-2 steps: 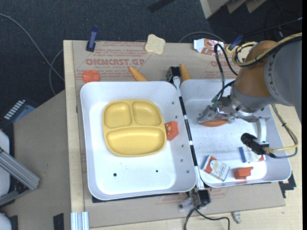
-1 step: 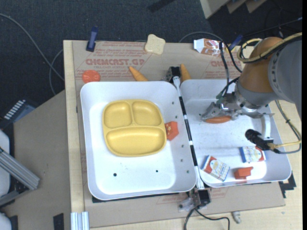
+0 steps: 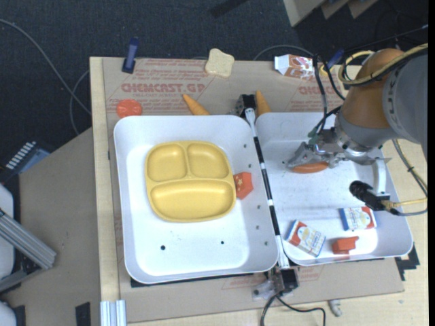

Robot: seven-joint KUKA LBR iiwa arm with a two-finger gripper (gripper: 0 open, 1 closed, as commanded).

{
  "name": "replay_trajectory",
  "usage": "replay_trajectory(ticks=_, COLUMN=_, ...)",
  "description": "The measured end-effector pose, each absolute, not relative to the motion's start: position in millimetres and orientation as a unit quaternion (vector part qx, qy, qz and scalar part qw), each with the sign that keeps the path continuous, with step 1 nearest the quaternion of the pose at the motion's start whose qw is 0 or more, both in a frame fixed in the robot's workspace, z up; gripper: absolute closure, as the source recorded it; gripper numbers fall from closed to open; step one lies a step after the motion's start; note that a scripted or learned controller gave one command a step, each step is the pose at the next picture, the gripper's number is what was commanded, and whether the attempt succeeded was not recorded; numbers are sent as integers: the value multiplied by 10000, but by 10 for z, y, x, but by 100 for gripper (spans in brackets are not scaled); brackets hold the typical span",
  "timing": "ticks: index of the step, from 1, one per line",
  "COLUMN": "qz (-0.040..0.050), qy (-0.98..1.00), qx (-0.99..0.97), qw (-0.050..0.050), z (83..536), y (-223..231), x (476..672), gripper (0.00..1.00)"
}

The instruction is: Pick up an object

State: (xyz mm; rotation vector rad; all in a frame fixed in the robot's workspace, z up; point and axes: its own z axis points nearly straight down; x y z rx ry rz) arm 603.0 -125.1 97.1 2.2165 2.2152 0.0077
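Note:
My gripper (image 3: 304,157) is low in the right bin (image 3: 289,131), near its upper middle, with the grey arm and its orange band coming in from the right. Its metal fingers lie right over an orange-red sausage-like object (image 3: 310,168) on the bin floor. Whether that object is between the fingers is unclear. Lower in the same bin lie a red-and-white carton (image 3: 306,238), a small red block (image 3: 345,244) and a blue-and-white packet (image 3: 357,218).
The left bin (image 3: 136,250) holds a yellow divided plate (image 3: 189,181) and a small orange-red piece (image 3: 242,184) at its right side. On the board behind the bins lie a slice of bread (image 3: 219,62), carrots (image 3: 195,105), a red disc (image 3: 128,108) and a carton (image 3: 296,65).

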Motion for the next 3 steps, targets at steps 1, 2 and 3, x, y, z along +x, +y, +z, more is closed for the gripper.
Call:
replay_trajectory(ticks=1, qz=28, qy=7076, qx=7066, qw=43, z=881, y=-920, x=6460, gripper=100)
replay_trajectory(ticks=2, qz=12, qy=7075, qx=7068, qw=18, z=1999, y=-726, x=5968, gripper=100)
replay_trajectory(ticks=3, qz=0, qy=7073, qx=7069, qw=4, z=1982, y=-726, x=5958, gripper=0)
